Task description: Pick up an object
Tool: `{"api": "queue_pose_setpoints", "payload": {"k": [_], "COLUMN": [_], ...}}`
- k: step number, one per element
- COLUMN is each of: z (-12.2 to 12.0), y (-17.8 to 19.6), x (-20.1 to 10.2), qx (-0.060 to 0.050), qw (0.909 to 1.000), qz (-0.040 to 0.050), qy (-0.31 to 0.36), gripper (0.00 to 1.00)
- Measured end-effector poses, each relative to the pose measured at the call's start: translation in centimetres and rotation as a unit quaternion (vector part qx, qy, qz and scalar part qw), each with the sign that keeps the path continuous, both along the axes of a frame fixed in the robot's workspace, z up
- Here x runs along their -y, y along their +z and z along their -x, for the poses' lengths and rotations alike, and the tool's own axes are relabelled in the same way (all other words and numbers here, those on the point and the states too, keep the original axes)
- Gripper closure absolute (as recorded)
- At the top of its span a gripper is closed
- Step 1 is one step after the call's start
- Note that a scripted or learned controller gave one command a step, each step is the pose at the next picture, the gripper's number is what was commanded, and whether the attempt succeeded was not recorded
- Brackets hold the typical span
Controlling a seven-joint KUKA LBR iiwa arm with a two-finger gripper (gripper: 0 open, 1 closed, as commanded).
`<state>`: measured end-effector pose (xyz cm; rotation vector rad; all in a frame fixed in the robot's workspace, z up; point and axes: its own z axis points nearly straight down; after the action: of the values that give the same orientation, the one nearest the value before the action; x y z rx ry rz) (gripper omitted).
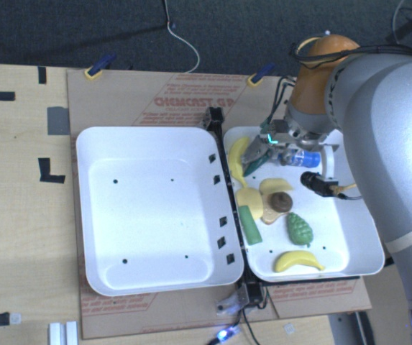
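Pick pending: grey robot hand (pixel 267 149), finger state indiscernible, is hovering at the far left of the right shallow white bin (pixel 349 261) above a curved yellow plastic banana (pixel 237 152), nothing lifted.

A pale wooden tabletop (pixel 19 214) carries a brown cardboard sheet (pixel 184 103). Dark blue carpet (pixel 69 13) lies beyond, crossed by a thin black cable (pixel 167 6).
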<state>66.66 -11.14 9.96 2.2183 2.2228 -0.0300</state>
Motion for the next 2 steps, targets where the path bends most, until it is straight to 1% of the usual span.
{"api": "queue_pose_setpoints", "payload": {"k": [1, 2], "z": [0.03, 0.08], "y": [-0.72, -0.82], "x": [0.06, 0.02], "qx": [0.0, -0.001], "qw": [1.0, 1.0], "qz": [0.0039, 0.0034], "qy": [-0.002, -0.003], "gripper": [0.0, 0.0]}}
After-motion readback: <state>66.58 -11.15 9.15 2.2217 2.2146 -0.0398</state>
